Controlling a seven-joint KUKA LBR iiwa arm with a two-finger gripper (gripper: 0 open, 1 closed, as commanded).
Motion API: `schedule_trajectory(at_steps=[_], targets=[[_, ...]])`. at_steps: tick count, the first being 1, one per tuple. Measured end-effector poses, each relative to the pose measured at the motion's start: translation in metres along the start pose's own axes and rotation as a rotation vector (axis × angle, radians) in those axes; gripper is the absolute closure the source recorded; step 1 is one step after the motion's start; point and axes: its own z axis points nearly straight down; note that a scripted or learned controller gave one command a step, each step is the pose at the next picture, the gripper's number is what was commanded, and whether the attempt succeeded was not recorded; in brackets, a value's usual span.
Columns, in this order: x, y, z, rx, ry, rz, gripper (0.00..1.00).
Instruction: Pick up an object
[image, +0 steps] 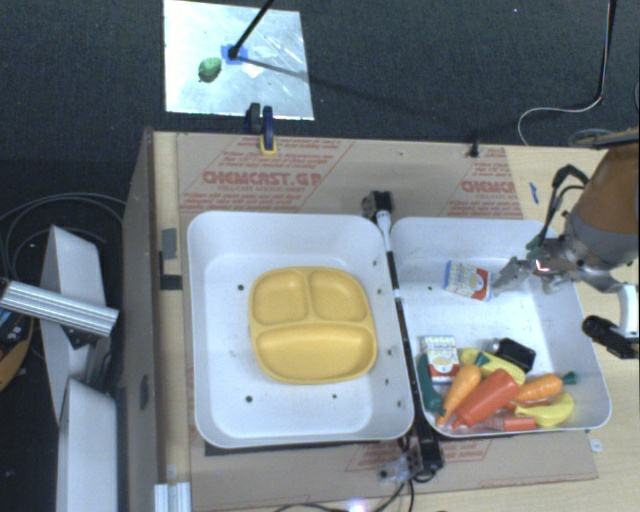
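— Where my wrist comes in over the right bin's (560, 330) far right side, my gripper (520, 270) points left, its tip low over the white floor. Whether the fingers are spread or pressed together I cannot tell; they are too small and dark from up here.

— Is anything between them?

— Nothing I can see. Just to the left of the tip lies a small white carton (467, 279) with red and blue print, flat on the floor of the bin, near my gripper but seemingly apart from it.

— And the rest of that bin?

— The other things are heaped in the near corner, well apart from me. There is a small box with a red label (438, 355) beside the divider, a black block (514, 354), two orange toy carrots (478, 390) lying slantwise together, a third carrot (541, 387) to their right, and a yellow piece (550, 411) under them by the near wall.

— What about the other bin?

— The left bin (215, 320) holds a yellow divided plate (311, 324) with three compartments, sitting about in its middle. A black clip (381, 208) sits where the two bins meet at the far edge, and both bins rest on a brown printed cardboard sheet (270, 170).
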Motion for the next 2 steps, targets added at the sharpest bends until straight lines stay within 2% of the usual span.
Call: schedule_trajectory(at_steps=[1,2], targets=[[0.036,-0.042,0.024,0.005,0.003,0.001,0.00],[0.030,-0.101,0.041,0.003,0.001,0.002,0.00]])
